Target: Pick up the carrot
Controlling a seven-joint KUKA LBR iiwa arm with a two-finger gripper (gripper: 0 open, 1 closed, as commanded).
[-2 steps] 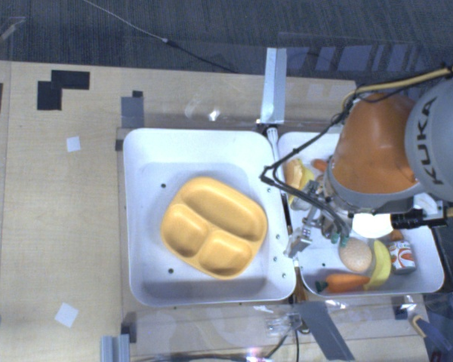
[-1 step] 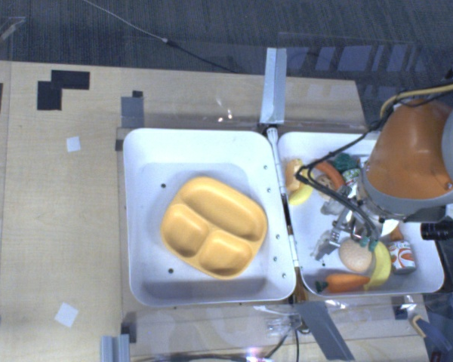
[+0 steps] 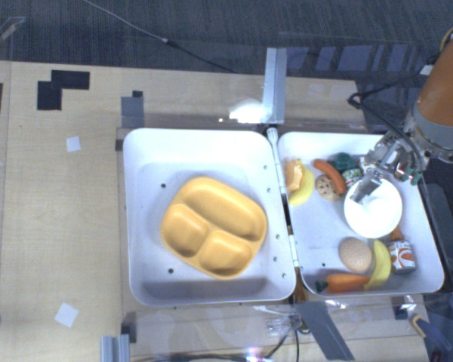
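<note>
The carrot (image 3: pixel 346 282) lies on its side along the near wall of the right bin (image 3: pixel 317 240), close to that bin's near edge, with its tip pointing toward the divider between the 2 bins. Its thicker end touches, or slips just under, a banana (image 3: pixel 379 264), and a round tan bun-like piece (image 3: pixel 355 254) sits just behind it. It looks like a toy: probably light, rigid and smooth, so apt to slide or roll under a glancing touch. The best hold is likely across its bare middle, fingers straddling the short width, away from the banana and clear of the bin wall.

The gripper (image 3: pixel 371 183) hangs well apart from the carrot, over the far side of a white round plate (image 3: pixel 374 210); whether its jaws are apart or together, I cannot tell.

By count, the right bin holds 1 carrot, 2 bananas (the second (image 3: pixel 302 187) by the divider), 1 sausage (image 3: pixel 330 175), 1 cookie (image 3: pixel 325 189), 1 dark green item (image 3: pixel 345 162), 1 plate, 1 bun-like piece and 1 small red-and-white can (image 3: pixel 404 256). The left bin (image 3: pixel 143 202) holds 1 yellow divided tray (image 3: pixel 211 225).
</note>
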